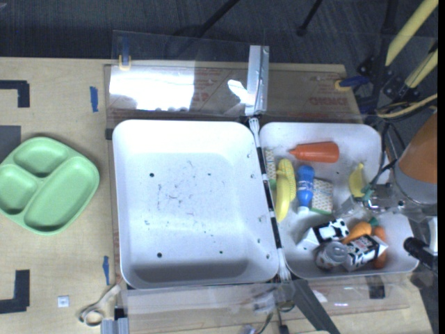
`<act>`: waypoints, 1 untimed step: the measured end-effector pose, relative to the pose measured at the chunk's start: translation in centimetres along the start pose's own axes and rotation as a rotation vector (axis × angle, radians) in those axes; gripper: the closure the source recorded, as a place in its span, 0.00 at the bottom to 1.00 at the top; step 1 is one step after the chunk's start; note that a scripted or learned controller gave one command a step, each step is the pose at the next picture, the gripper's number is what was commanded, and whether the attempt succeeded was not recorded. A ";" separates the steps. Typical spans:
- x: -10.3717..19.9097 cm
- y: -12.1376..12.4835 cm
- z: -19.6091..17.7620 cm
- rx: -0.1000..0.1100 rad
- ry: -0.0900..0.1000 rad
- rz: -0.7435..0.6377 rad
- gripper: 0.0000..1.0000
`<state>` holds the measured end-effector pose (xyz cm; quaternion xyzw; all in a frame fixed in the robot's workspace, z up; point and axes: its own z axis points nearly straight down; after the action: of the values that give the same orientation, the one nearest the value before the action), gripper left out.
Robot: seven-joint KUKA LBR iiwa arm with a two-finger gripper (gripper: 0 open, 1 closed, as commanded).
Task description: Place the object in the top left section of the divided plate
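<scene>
Green plastic divided plate [45,185] lies flat on the wooden tabletop [62,270], at the far left of the scene and well apart from the left white bin [128,186]. It is a rounded, soft-cornered dish with three sections: two small ones on its far and left sides and one large oblong one on its near-right side. The long axis of that large section runs slantwise from near-left to far-right.

The right white bin [368,139] holds the loose things. An orange carrot-shaped toy [314,152] lies across its far end, pointing left to right. A yellow banana [284,186] and a blue bottle [304,186] lie side by side, lengthwise from far to near. A black-and-white toy [334,229] and a grey lump [334,256] sit in a heap at the near end.

The tool [374,202] hangs over the right side of that bin, just beside a small yellow piece [357,181]. Whether it is spread or pressed together cannot be told, and nothing can be seen in it.
</scene>
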<state>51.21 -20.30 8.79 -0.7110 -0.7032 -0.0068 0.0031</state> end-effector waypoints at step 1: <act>3.2 -1.8 0.2 -0.005 -0.014 0.639 0.00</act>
<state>49.47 -17.04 8.65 -0.8958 -0.4444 -0.0023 -0.0016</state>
